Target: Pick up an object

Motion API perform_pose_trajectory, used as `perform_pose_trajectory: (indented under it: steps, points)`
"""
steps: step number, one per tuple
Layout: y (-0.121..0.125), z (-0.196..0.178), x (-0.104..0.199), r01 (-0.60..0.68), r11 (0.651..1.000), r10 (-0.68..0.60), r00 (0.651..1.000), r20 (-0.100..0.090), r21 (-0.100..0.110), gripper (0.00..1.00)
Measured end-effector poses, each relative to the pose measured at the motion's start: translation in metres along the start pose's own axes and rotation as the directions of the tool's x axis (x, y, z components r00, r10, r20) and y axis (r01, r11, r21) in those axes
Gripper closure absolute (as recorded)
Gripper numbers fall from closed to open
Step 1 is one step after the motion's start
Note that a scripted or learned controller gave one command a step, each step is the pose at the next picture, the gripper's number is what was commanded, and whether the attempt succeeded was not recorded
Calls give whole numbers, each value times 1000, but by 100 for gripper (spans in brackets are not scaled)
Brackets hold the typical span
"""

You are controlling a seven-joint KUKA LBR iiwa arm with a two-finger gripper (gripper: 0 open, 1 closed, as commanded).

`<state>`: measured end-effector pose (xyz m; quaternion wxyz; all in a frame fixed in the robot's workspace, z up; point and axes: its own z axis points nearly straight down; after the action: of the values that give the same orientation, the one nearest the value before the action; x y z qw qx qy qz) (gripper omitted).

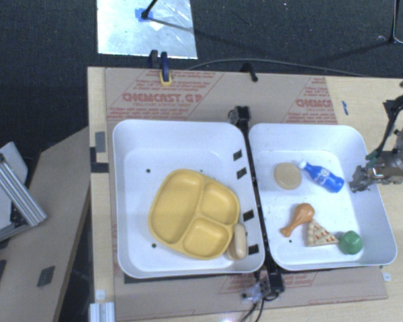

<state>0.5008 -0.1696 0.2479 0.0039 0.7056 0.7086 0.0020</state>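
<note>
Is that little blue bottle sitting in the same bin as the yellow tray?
No, the blue bottle lies in the right bin, while the yellow divided tray sits in the left bin.

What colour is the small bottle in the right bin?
The bottle is blue with a white cap and label, seen best in the camera view.

Arm end visible at right edge of frame. Gripper [360, 181]: grey metal, blocky, with darker joints and a paler rounded body behind it. Thin dark cables [391, 123] loop above, along a slim black bracket-like frame. Tan or orange-brown patch higher at the edge. Surface matt, detail blurred; no markings or screws legible.
</note>
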Motion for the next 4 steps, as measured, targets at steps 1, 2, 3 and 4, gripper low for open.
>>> perform_pose_trajectory:
  steps: [1, 2, 3, 4]
  points:
    - [11, 4, 51, 5, 1000, -5, 1000, -3, 5, 100]
    - [25, 8, 107, 6, 1000, -6, 1000, -4, 6, 100]
    - [48, 19, 162, 6, 1000, -6, 1000, -4, 6, 100]
    - [74, 30, 212, 6, 1000, -6, 1000, -4, 5, 100]
